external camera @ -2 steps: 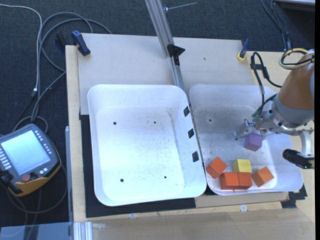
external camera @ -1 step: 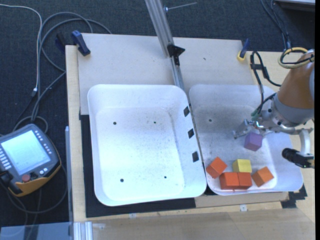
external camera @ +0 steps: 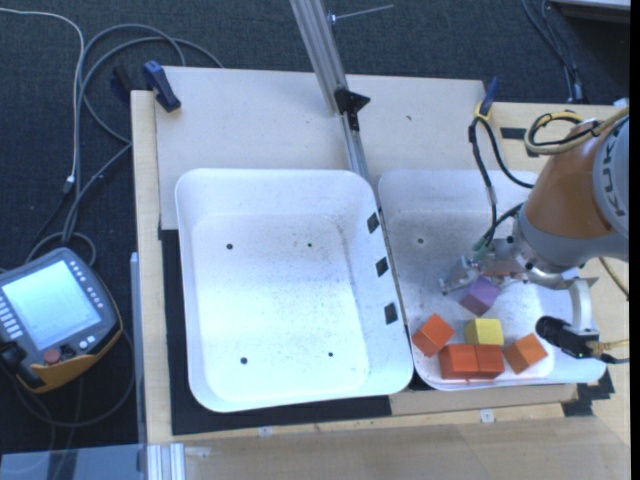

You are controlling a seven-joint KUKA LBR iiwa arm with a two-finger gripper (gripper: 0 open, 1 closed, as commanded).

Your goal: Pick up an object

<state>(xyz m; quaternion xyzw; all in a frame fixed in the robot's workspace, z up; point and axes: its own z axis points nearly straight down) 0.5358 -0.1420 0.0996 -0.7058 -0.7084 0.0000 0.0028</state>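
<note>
Purple block [external camera: 481,294] under end effector [external camera: 470,276], right bin [external camera: 420,208], lower right of frame.
Reach step, apparently; whether the end effector is clenched or released cannot be told. Next: confirm grasp, lift clear of orange blocks [external camera: 470,360].

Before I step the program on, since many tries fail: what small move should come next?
Probably a short drop onto the purple block. The tool sits at that block's upper left edge in the right bin, and no block shows between its fingers.
</note>
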